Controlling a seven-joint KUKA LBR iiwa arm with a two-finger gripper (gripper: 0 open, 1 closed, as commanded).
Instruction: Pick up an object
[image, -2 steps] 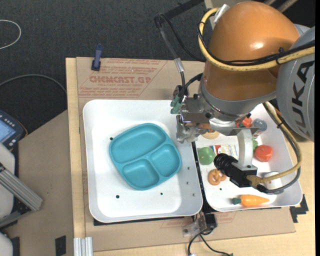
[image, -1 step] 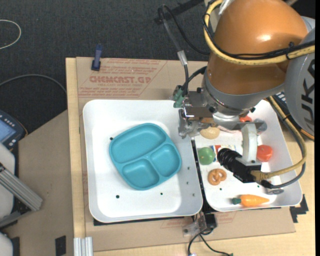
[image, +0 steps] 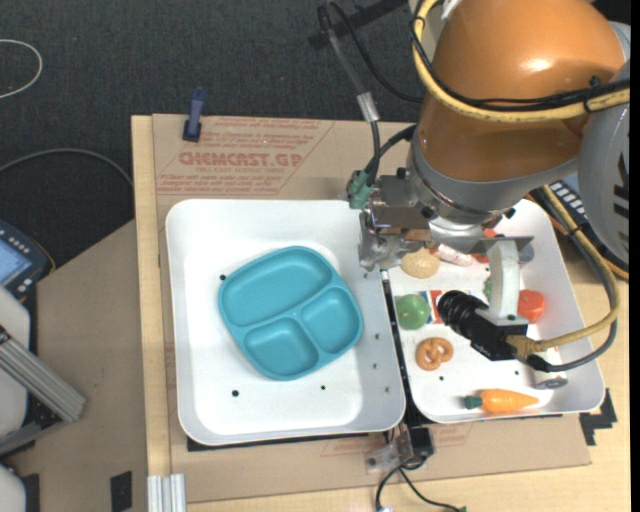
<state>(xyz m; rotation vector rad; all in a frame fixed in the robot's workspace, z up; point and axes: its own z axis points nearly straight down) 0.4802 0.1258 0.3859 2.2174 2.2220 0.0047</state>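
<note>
Nothing looks picked yet: the arm (image: 500, 120) hangs over the right bin (image: 575, 300) at centre right, its claw's state impossible to tell, while pretzel (image: 434, 352) and carrot (image: 506, 401) lie below.

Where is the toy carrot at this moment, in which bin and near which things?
The toy carrot lies in the right bin, near that bin's front edge in the camera view. The pretzel sits just behind it to the left.

Blue divided plate (image: 290, 312) in left bin (image: 195, 300).
</note>
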